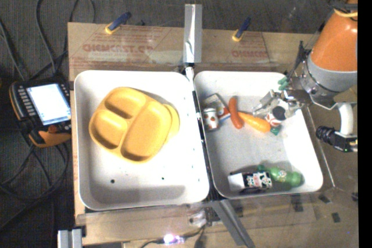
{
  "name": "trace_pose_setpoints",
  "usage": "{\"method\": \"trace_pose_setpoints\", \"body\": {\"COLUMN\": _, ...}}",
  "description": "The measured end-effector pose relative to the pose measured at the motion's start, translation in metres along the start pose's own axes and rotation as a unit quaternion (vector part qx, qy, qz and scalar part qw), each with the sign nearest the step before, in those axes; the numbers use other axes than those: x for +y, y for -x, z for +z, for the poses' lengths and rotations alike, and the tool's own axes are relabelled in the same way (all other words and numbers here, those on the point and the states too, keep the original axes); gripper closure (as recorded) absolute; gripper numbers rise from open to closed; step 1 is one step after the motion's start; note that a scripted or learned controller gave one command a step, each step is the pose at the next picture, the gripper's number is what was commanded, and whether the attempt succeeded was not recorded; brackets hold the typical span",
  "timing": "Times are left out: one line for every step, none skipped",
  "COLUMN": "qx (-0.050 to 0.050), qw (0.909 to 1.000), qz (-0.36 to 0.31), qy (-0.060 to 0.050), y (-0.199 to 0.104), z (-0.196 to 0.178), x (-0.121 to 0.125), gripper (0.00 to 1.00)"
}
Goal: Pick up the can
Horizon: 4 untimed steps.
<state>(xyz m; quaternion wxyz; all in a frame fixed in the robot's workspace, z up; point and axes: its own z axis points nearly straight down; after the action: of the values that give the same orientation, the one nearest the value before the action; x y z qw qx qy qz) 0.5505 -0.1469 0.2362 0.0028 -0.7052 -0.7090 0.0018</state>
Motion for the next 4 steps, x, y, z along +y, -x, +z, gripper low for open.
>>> {"method": "trace_pose_setpoints", "body": {"qx": -0.002, "qw": 1.0000, "qz": -0.001, "qy": 0.001, "y": 0.077, "z": 0.028, "x": 0.018, "gripper": 0.00}}
{"method": "trace_pose_setpoints", "body": {"qx": 0.001, "qw": 0.9999, "qz": -0.009, "qy": 0.005, "y": 0.072, "z": 0.121, "x": 0.047, "gripper": 0.00}}
{"method": "trace_pose_setpoints", "body": {"qx": 0.003, "qw": 0.9997, "qz": -0.023, "qy": 0.006, "y": 0.068, "z": 0.144, "x": 0.093, "gripper": 0.00}}
{"method": "trace_pose_setpoints", "body": {"qx": -0.001, "qw": 0.9997, "qz": -0.025, "qy": 0.004, "y": 0.068, "z": 0.137, "x": 0.093, "gripper": 1.00}}
